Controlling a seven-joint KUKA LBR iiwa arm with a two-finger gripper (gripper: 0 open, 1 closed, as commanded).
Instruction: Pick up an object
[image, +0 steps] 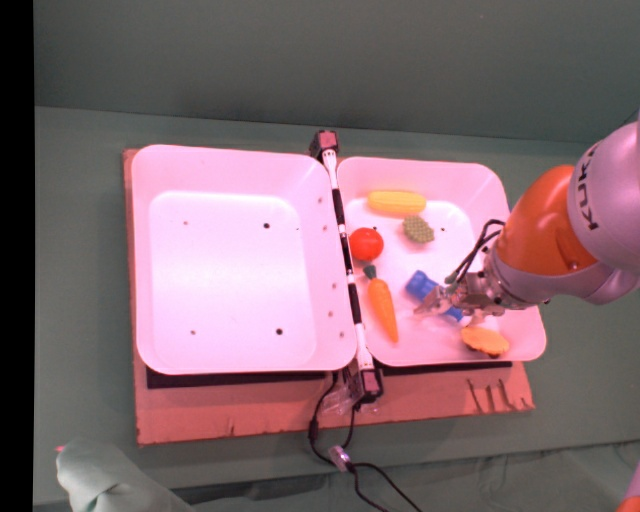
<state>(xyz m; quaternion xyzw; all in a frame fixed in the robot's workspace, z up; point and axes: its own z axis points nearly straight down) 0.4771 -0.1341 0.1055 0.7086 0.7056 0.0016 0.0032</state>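
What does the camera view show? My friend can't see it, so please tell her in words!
A grey and orange robot arm reaches from the right, its gripper low over a blue toy in the right bin. That bin also has a carrot, tomato and yellow corn.

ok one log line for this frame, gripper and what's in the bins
gripper: at blue object, grasp unclear | right bin: corn, tomato, carrot, green piece, orange piece

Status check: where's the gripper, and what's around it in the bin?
Gripper low in right bin, at blue object; grasp unconfirmed. Carrot just left, orange piece close on the other side. Tomato, corn farther off.
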